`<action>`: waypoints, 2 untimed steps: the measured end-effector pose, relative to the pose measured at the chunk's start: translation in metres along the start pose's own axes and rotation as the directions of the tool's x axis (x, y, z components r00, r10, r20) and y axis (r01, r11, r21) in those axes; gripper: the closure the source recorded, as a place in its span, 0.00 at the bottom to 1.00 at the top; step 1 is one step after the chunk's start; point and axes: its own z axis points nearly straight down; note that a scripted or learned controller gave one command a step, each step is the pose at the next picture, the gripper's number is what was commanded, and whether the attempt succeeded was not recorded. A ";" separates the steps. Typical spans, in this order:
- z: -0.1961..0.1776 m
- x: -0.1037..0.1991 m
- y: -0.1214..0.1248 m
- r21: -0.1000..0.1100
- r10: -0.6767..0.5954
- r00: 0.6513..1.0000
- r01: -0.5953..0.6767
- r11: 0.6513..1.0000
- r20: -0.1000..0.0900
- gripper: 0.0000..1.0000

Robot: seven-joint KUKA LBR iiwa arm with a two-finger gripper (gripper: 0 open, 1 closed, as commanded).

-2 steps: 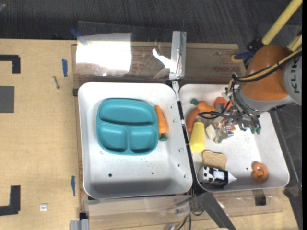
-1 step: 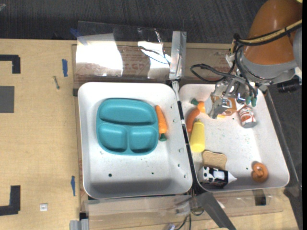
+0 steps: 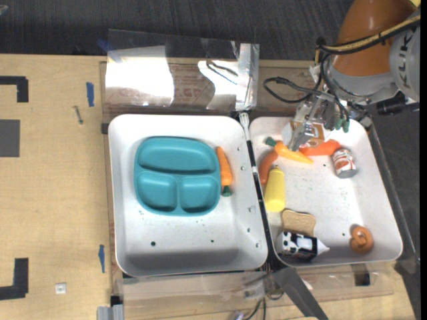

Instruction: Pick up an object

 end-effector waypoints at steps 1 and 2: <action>-0.018 0.070 0.001 -0.001 0.010 1.000 -0.010 1.000 0.002 1.00; -0.061 0.014 0.043 -0.003 0.161 0.987 -0.161 0.987 0.005 1.00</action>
